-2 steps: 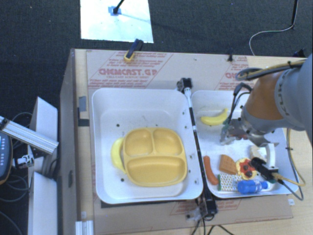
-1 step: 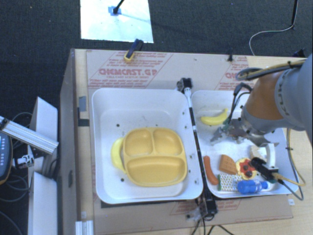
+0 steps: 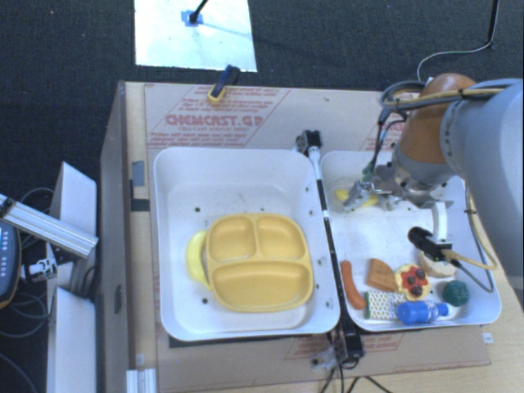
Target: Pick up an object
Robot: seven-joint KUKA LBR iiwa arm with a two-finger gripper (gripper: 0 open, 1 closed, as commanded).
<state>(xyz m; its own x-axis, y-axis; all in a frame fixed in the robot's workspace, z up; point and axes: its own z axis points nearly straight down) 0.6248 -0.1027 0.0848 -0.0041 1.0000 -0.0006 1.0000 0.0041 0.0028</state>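
Small yellow curved toy, banana-like [image 3: 348, 196], lies at the upper left of the right white bin [image 3: 491, 301], just beside the grey gripper [image 3: 366, 188], whose finger state I cannot tell.

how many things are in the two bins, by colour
yellow: 3 (divided tray, plate under it, piece by the gripper)
orange/red: 3 (sausage, wedge, fruit tart)
blue: 1 (bottle)
green: 1 (broccoli)
checkered: 1 (waffle)
total: 9
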